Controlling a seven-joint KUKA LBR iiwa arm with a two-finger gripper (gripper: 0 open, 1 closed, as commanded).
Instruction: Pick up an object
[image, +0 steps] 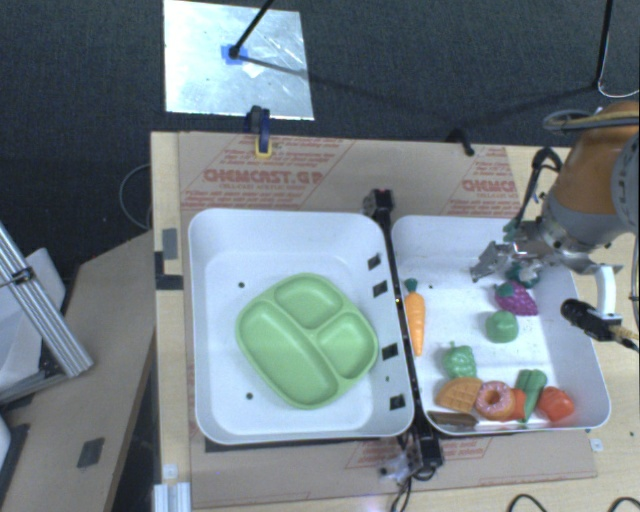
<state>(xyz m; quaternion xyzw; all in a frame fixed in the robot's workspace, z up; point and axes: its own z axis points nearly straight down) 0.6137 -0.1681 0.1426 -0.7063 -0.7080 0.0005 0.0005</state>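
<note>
The right bin (440, 240) holds several toy foods. An orange carrot (415, 318) lies near its left wall. Purple grapes (516, 298) sit toward the right, with a round green piece (501, 326) just below them. A green pepper (459, 359), an orange-yellow piece (461, 393), a pink donut (494, 399), a green pod (531, 385) and a red tomato (557, 403) crowd the front edge. My gripper (503, 263) hangs over the bin's far right part, just above and left of the grapes, with nothing seen in it.
The left bin (220, 260) bears a light green divided plate (305, 340). A black divider with clips (392, 300) runs between the bins. A grey sheet (238, 60) lies beyond the bench, and a metal frame (35, 310) stands at the left.
</note>
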